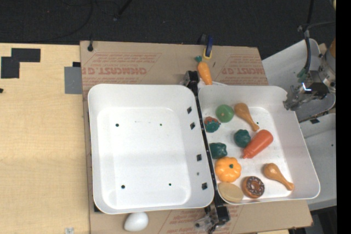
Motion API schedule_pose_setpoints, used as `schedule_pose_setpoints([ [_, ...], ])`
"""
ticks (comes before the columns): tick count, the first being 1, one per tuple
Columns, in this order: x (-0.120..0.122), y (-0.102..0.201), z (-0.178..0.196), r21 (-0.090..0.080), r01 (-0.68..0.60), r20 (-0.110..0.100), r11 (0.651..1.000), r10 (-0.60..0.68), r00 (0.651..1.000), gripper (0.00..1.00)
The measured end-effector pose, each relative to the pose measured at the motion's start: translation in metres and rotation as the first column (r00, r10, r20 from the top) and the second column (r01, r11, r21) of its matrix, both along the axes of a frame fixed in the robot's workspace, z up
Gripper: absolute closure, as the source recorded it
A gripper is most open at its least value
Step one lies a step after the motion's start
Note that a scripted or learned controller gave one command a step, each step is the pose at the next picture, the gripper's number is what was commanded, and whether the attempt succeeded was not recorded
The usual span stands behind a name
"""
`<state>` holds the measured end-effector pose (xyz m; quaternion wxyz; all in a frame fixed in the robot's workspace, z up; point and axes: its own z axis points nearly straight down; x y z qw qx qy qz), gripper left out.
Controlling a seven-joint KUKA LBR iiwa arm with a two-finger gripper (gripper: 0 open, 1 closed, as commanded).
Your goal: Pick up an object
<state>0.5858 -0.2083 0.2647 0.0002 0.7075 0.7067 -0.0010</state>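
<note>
The right bin point(285, 134) holds several toy foods: a green ball point(224, 113), a tan drumstick point(246, 115), a red carrot point(258, 143), a teal piece point(242, 137), a dark green piece point(218, 149), an orange pumpkin point(228, 169), a chocolate donut point(253, 187), a second drumstick point(277, 175) and a beige bun point(231, 192). My gripper point(299, 97) hangs over the right bin's far right rim, apart from all the toys, with nothing visibly held.
The left bin point(142, 145) sits beside the right one. An orange toy carrot point(204, 73) lies on the cardboard behind the bins. A white egg point(136, 221) rests in front of the left bin. Clips line the shared rim.
</note>
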Motion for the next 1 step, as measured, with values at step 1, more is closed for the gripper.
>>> schedule_pose_setpoints([
  [1, 0.0142, 0.0107, -0.0218, 0.003, -0.002, -0.003, 1.0, 0.002, 1.0, 1.0],
])
